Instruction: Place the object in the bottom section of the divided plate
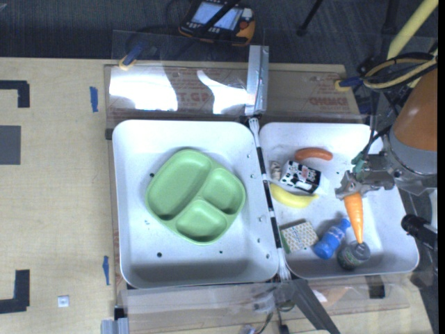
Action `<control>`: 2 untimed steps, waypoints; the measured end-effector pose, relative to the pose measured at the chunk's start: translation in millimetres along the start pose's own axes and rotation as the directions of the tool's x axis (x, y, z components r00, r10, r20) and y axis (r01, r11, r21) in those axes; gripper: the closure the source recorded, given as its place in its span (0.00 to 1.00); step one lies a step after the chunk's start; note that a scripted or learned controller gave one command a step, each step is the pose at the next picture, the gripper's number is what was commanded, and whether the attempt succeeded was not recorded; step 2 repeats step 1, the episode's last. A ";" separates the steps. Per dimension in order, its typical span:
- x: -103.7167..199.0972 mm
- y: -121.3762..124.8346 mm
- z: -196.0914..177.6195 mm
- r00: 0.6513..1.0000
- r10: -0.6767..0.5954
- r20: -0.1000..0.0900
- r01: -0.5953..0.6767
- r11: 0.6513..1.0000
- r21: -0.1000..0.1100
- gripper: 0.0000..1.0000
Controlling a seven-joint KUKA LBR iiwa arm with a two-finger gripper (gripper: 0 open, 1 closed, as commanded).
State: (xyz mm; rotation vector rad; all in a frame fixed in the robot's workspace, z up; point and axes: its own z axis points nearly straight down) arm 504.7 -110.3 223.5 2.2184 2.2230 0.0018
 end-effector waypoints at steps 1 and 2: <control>0.0 0.0 0.0 1.000 0.000 0.000 0.000 1.000 0.000 0.00; 0.0 0.0 0.0 1.000 0.000 0.000 0.000 1.000 0.000 0.00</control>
